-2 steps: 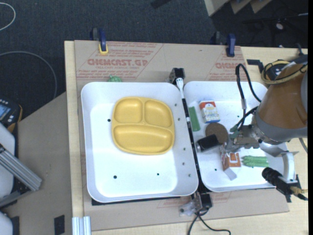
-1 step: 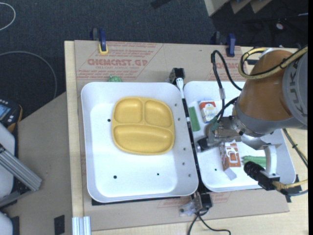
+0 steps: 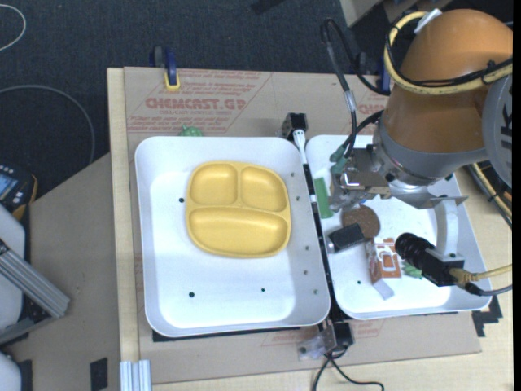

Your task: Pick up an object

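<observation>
My gripper hangs low over the back left part of the right bin, under the orange band and grey wrist. Just in front of it lies a brown round object. A small black block rests beside that, toward the bin's left wall. To the gripper's left, a green stick-shaped object lies along the left wall. An orange and white packet sits nearer the front of the bin. The arm hides the back of this bin.
The left bin holds a yellow divided plate in its back half. A black clip sits at the back where the two bins meet. A cardboard sheet lies under both bins.
</observation>
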Available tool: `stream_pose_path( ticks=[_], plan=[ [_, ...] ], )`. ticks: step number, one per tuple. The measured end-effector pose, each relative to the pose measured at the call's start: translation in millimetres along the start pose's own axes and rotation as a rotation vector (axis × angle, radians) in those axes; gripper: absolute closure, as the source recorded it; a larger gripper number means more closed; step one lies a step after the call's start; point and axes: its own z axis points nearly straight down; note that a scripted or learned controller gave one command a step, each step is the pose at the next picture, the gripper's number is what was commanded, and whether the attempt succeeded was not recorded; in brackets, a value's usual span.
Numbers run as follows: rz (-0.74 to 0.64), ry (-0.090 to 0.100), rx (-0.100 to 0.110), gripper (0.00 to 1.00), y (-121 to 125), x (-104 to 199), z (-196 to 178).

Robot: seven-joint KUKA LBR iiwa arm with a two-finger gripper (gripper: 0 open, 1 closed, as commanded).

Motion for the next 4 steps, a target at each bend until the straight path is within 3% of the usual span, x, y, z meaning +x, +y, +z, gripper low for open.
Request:
stream_pose_path(
  ticks=[1,2,3,4],
  plan=[
    [0.006,-0.002,0.005,1.00,1,49,-84],
    [0.024,-0.006,0.016,1.00,-2,-74,-68],
    [0.021,-0.005,0.024,1.00,-5,-152,30],
    [0.008,-0.005,0.011,1.00,25,-107,20]
  ],
)
